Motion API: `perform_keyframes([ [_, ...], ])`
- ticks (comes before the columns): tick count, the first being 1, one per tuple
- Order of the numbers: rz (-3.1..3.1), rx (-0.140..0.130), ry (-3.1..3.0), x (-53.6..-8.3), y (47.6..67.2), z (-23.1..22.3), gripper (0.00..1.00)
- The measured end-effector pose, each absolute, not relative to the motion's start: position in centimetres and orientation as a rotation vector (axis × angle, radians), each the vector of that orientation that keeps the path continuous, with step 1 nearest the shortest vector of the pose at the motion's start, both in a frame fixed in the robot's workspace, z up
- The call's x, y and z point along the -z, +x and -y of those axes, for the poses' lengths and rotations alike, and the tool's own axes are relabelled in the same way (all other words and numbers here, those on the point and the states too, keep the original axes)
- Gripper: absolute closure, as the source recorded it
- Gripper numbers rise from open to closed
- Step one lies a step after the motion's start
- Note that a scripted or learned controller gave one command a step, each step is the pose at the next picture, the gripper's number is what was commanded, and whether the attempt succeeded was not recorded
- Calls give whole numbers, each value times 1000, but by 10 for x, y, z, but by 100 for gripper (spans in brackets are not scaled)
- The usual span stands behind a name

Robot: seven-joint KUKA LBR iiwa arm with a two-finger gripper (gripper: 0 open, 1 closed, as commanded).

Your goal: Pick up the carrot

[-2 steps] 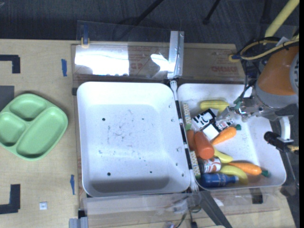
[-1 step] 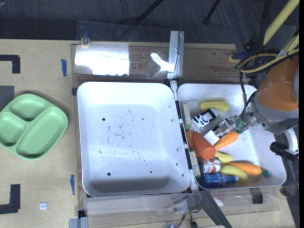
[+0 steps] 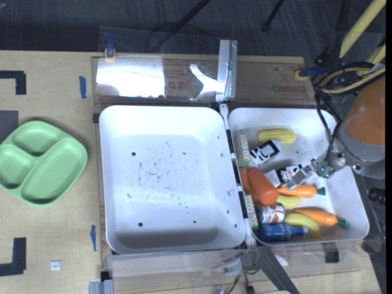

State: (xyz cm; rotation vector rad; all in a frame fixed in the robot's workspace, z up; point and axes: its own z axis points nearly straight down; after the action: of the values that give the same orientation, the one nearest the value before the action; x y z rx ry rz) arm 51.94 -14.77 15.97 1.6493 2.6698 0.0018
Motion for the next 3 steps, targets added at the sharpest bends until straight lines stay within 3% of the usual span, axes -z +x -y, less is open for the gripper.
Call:
perform_keyframes([
  [1, -2874, -2, 1259, -116, 509, 165, 0],
  [2, -2849, -3, 1311, -87, 525, 167, 0],
  [3, -2837, -8, 1310, -101, 528, 168, 100],
])
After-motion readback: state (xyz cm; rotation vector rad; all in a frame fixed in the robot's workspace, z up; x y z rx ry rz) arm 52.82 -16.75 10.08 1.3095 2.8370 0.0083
